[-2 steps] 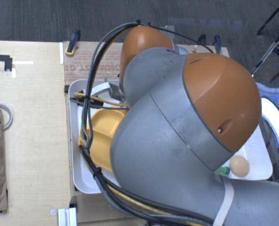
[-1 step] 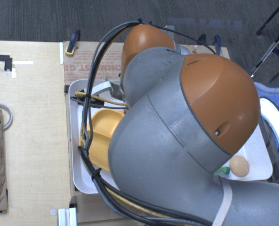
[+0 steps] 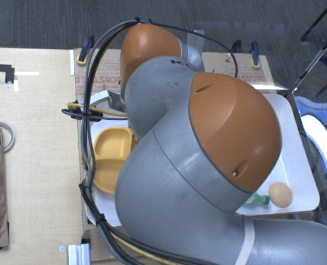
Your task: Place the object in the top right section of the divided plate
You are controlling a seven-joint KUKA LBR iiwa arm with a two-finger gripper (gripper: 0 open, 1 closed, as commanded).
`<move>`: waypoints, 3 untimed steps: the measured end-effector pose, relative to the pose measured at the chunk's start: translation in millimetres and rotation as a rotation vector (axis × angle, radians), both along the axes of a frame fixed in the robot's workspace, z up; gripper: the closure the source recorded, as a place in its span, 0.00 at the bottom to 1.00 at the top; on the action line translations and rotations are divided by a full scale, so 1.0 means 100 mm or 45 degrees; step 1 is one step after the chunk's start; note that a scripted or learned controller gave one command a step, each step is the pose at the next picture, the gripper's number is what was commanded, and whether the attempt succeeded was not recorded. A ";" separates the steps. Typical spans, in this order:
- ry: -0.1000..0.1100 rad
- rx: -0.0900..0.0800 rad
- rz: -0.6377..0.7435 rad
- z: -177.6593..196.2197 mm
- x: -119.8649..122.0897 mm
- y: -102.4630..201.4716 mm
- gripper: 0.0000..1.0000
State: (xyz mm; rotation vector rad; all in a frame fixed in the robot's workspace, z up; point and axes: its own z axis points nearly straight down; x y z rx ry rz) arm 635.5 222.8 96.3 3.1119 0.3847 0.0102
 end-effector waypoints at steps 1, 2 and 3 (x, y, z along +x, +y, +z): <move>0.007 0.004 0.004 -0.03 -0.02 0.03 0.00; 0.015 0.000 0.511 0.15 0.04 0.05 0.00; 0.030 -0.004 0.513 0.18 0.02 0.04 1.00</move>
